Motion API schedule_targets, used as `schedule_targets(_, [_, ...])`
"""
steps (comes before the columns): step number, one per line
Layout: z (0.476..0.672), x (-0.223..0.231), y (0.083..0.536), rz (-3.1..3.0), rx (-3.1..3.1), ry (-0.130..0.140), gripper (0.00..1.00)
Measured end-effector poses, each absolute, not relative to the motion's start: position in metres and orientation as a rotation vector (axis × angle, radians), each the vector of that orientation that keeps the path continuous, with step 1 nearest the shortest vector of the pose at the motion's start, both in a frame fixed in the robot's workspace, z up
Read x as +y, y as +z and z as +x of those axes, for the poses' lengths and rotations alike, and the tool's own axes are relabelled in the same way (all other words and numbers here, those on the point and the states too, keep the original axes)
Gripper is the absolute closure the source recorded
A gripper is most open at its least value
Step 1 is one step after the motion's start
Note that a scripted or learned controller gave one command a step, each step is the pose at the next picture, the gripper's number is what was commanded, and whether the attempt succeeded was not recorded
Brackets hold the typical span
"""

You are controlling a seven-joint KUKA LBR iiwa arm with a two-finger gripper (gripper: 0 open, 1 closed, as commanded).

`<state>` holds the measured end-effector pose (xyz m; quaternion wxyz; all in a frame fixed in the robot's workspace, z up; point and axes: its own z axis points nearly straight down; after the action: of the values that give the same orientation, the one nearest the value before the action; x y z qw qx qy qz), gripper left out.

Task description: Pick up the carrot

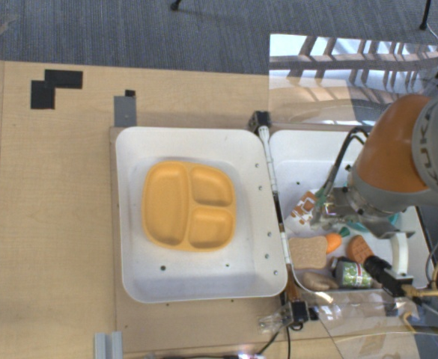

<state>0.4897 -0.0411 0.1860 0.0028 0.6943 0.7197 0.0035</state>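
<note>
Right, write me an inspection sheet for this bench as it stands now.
Surface: wooden bench bearing two white bins, left bin and right bin.
Job's things: carrot, a small orange piece in the right bin beside the arm's wrist.
Clutter: yellow divided plate in the left bin; bread slice, green can and a patterned packet in the right bin.
Grippers: gripper low over the right bin; finger state hidden.
Cables: wires at the front edge.
Surroundings: grey carpet.
</note>
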Motion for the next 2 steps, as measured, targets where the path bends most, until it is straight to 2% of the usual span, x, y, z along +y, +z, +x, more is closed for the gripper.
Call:
schedule_targets(1, [0.488, -0.131, 0.107, 1.775, 2.586, 0.001, 1.0])
schedule_targets(2, [0.493, -0.094, 0.091, 1.51, 2.731, 0.007, 1.0])
